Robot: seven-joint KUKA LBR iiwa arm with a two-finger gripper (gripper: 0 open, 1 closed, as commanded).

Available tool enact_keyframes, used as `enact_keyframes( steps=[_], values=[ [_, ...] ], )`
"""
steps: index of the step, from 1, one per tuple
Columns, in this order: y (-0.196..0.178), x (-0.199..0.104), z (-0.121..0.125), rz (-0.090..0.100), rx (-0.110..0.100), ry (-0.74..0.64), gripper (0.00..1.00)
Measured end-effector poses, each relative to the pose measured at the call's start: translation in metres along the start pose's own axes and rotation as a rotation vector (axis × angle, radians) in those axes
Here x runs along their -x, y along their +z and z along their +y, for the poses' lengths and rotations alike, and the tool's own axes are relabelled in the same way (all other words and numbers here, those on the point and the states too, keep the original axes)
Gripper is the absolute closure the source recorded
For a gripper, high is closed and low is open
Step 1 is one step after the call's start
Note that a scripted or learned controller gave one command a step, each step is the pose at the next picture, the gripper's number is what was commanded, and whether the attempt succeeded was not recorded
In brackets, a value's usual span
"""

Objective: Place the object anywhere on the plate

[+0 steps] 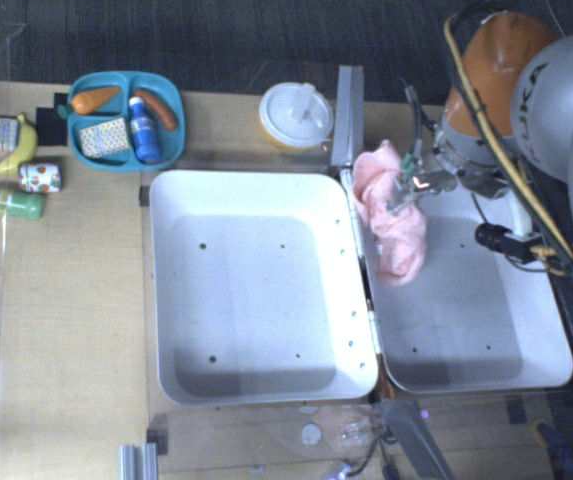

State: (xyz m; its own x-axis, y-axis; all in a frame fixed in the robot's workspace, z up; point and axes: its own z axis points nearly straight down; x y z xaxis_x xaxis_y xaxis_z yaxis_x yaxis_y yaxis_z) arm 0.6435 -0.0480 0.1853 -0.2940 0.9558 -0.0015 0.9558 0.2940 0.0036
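Note:
A crumpled pink cloth (394,223) is in the right bin (486,318), against its left wall, and its upper part overlaps the rim between the bins. My gripper (404,190) comes in from the right and is sunk into the cloth's upper half, shut on a bunch of the fabric. The cloth's lower part trails down towards the bin floor. The blue divided plate (171,103) sits on the bench at the far left, beyond the left bin. It holds a toy carrot, a sausage, a blue bottle and a patterned block.
The left bin (256,288) lies between the cloth and the plate. A white lidded cup (296,116) stands behind the bins beside a grey post (346,118). A banana, a can, a carton and a green bottle lie at the bench's left edge.

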Motion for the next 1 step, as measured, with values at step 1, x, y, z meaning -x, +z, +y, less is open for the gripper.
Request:
enact_keyframes(
  steps=[1],
  values=[
    [-0.0399, -0.0014, 0.0021, 0.000, 0.000, -0.008, 1.00]
  ],
)
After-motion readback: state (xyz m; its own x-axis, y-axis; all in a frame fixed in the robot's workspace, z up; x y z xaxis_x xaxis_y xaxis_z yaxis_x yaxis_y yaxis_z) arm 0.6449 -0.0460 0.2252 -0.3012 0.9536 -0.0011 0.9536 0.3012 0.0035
